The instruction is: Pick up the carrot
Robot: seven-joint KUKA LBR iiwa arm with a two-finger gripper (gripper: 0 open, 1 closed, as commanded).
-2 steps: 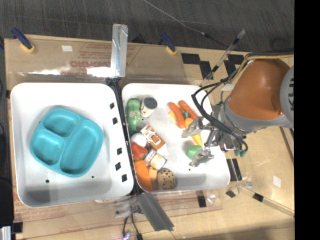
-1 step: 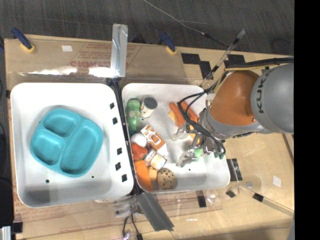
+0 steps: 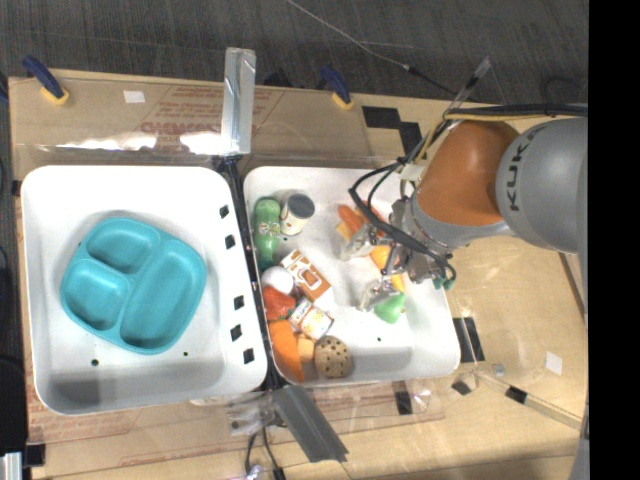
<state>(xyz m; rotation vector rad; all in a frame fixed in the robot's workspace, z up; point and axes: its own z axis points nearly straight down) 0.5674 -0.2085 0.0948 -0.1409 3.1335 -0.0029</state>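
We see the carrot (image 3: 349, 222) in the right bin (image 3: 430, 353) among toy foods; the left bin (image 3: 40, 268) holds a teal tray (image 3: 133, 283). The gripper (image 3: 385, 286) hovers nearby (grip state: cannot tell).

You see a teal sectioned plate (image 3: 133, 284) lying in the left bin (image 3: 40, 268). Along the right bin's (image 3: 440, 353) left wall you find green round items (image 3: 267, 230), a small can (image 3: 298, 208), orange-and-white cartons (image 3: 308, 280) and a brown dotted ball (image 3: 333, 358).
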